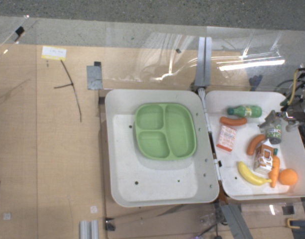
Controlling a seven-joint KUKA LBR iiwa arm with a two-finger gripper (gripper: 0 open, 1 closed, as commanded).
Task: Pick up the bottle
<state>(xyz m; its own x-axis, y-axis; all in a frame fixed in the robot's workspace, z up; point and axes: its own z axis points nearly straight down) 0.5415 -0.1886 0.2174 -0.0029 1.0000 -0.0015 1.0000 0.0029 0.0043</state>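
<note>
The claw (274,119) hangs with fingers whose spacing cannot be told; the green plastic bottle (244,111) lies just beyond it, so closing here risks missing.

A light wooden bench (43,148) is seen carrying two shallow white plastic bins side by side: the left bin (157,190) and the right bin (242,189), set just beside each other. A thin dark cable (72,91) and a small yellow label (53,53) are laid on the bare wood.
</note>
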